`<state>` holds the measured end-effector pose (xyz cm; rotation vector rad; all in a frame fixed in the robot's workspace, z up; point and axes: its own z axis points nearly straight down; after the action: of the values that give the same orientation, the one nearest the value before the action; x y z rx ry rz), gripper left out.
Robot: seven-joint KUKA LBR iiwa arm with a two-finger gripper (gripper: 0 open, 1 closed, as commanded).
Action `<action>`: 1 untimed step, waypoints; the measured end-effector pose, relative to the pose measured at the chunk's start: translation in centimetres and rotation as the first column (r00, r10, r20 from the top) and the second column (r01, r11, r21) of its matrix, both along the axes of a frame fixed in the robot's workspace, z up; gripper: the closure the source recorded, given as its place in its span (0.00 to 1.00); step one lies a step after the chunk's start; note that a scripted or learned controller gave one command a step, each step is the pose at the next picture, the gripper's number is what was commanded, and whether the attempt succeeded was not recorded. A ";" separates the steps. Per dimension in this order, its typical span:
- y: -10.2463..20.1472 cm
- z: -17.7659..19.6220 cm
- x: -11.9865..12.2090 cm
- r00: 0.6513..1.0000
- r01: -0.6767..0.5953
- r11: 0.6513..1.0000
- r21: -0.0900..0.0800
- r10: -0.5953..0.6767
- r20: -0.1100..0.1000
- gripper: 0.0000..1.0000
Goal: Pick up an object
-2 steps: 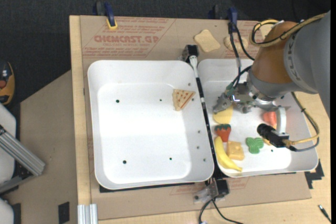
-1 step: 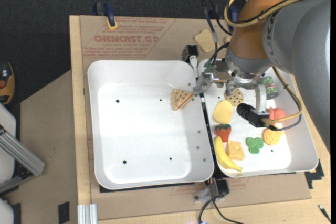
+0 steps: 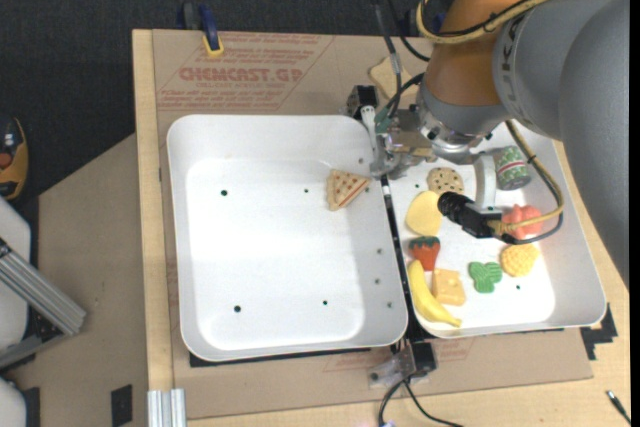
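My gripper (image 3: 384, 158) hangs over the divider between the two bins, at the far end of the right bin (image 3: 570, 300). A tan toy wedge (image 3: 346, 188) like a pizza slice lies just to its left in the left bin (image 3: 200, 245), close to the gripper but apart from it. The right bin holds several toy foods: a cookie (image 3: 444, 180), a pale yellow fruit (image 3: 423, 213), a red strawberry (image 3: 426, 252), a banana (image 3: 430, 300), a cheese block (image 3: 451, 286), a green piece (image 3: 485, 275) and a can (image 3: 511, 167).
An orange-yellow toy (image 3: 519, 260) and a pink-red toy (image 3: 527, 219) lie at the right bin's right side. The arm's grey body covers that bin's far right corner. The bins rest on a cardboard sheet (image 3: 240, 65).
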<state>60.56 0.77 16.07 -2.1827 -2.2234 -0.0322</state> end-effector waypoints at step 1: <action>9.6 13.8 0.8 1.000 0.006 1.000 -0.026 -0.005 0.022 1.00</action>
<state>61.32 10.41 29.87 -2.2126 -2.2418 -0.0272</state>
